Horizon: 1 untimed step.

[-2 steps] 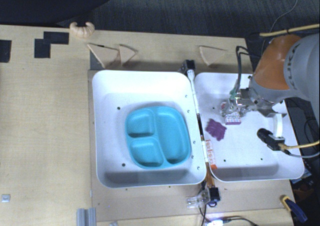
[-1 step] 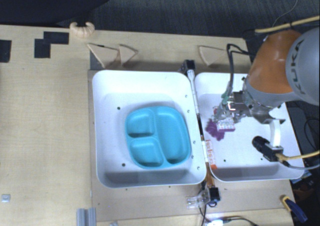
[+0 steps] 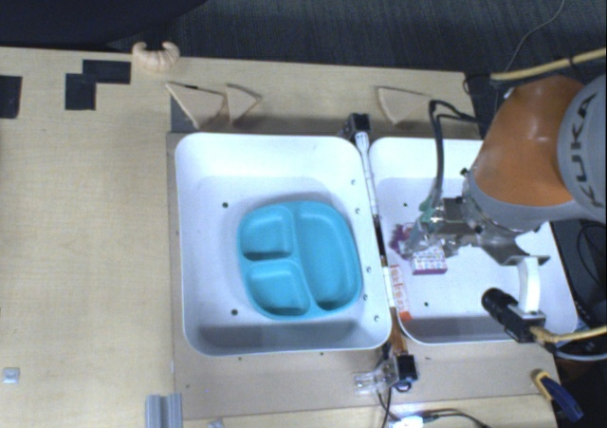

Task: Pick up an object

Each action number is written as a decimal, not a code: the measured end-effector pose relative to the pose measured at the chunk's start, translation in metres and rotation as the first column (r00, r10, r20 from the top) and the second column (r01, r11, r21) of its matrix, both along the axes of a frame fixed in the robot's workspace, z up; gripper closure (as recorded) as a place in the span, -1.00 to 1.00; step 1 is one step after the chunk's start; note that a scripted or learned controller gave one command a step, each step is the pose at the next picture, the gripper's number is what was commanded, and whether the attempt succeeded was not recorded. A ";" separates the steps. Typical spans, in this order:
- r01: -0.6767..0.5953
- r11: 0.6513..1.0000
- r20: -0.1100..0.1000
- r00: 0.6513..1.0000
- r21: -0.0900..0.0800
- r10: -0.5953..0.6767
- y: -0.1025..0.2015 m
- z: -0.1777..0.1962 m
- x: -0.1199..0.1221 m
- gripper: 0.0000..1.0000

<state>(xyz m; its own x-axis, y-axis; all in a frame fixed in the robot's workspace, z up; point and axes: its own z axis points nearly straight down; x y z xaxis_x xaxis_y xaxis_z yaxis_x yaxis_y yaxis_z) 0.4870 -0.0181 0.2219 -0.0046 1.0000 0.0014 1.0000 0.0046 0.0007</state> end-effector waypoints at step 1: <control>0.000 1.000 -0.001 1.000 0.000 0.000 0.035 -0.006 0.000 1.00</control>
